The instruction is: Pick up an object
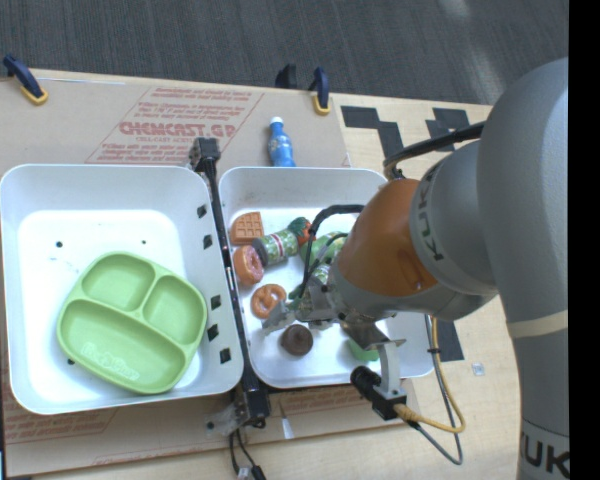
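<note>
Arm (460, 238) enters from 3 o'clock and hangs low over the right bin (365, 180); orange band sits above the wrist, which covers the bin's middle. Pincer (292, 316) appears just past the wrist toward 8 o'clock, close above the toys; cannot tell from this angle whether it is parted or shut, and nothing is visibly held. Candidate objects lie in the right bin's 9 o'clock half: waffle (245, 227) at top, green bottle (283, 241) just beside it toward 3 o'clock, pink donut (248, 264) below, orange ring (269, 298) below that, brown round piece (297, 340) at the 6 o'clock end, nearly under the tool. Left bin (20, 196) holds a green divided plate (132, 319). Blue bottle (279, 143) lies on the surface (100, 108) at 12 o'clock, outside both bins. Judgement: step in hand is the descent onto a target, likely the orange ring or the brown piece. Next move calls for centring over one item, well apart from its neighbours, closing, then a straight lift. Risk: items crowd together, so a nudge instead of a grip seems likely.
</note>
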Available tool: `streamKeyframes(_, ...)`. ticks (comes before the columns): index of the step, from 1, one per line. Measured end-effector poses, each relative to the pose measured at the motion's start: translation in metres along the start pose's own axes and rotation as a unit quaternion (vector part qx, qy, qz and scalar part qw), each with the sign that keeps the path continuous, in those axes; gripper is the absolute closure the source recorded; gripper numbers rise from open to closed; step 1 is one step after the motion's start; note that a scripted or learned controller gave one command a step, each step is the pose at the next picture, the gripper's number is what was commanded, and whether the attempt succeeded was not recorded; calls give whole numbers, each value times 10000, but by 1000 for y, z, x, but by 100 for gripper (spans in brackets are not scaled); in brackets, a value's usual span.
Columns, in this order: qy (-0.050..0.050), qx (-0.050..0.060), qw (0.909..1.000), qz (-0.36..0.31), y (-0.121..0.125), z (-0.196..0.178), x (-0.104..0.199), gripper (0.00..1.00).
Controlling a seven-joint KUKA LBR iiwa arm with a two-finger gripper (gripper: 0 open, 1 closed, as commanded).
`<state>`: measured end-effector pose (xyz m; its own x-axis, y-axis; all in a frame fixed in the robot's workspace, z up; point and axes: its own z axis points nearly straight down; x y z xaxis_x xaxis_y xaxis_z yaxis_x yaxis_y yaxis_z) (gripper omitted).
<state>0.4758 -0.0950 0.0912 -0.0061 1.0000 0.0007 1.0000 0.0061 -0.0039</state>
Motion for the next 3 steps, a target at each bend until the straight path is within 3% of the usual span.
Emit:
streamKeyframes(1, -2, -3, 10000, -32, 1, -10, 0, 100)
streamKeyframes(2, -12, -34, 10000, 9, 1, -131, -42, 100)
streamKeyframes(3, -17, -45, 10000, -16, 2, -141, -42, 100)
